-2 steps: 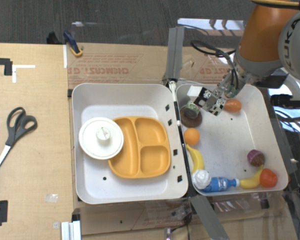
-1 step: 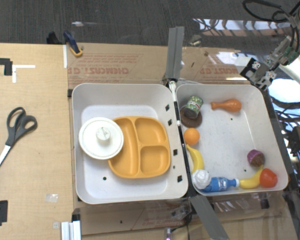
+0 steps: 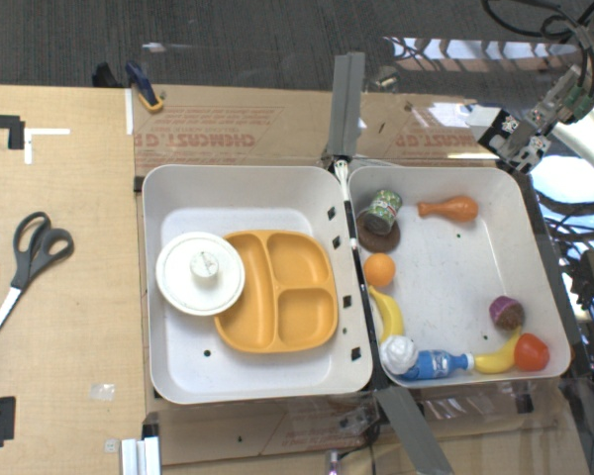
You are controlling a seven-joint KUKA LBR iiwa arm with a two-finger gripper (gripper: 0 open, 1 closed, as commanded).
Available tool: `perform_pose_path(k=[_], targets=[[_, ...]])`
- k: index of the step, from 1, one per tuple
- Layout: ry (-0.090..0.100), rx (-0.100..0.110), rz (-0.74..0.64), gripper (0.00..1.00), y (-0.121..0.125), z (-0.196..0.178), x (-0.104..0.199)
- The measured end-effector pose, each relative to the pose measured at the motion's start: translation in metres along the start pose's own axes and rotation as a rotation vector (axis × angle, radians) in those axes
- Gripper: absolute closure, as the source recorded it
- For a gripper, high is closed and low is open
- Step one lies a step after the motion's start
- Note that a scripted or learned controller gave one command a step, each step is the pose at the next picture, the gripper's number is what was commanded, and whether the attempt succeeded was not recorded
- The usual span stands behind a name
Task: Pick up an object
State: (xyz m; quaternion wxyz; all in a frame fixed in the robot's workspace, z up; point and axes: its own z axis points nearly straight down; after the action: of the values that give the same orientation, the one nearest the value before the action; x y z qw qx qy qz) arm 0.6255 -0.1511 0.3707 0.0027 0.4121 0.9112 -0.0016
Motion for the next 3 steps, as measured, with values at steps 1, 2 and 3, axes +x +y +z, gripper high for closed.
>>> perform_pose_path(k=[1, 2, 3], targets=[[-0.003, 0.001, -0.003, 1.0, 0.001, -0.008, -0.001], [-0.006, 0.001, -0.006, 1.0, 0.003, -0.017, -0.001], [-0.009, 0.002, -0.009, 1.0, 0.004, -0.025, -0.002]])
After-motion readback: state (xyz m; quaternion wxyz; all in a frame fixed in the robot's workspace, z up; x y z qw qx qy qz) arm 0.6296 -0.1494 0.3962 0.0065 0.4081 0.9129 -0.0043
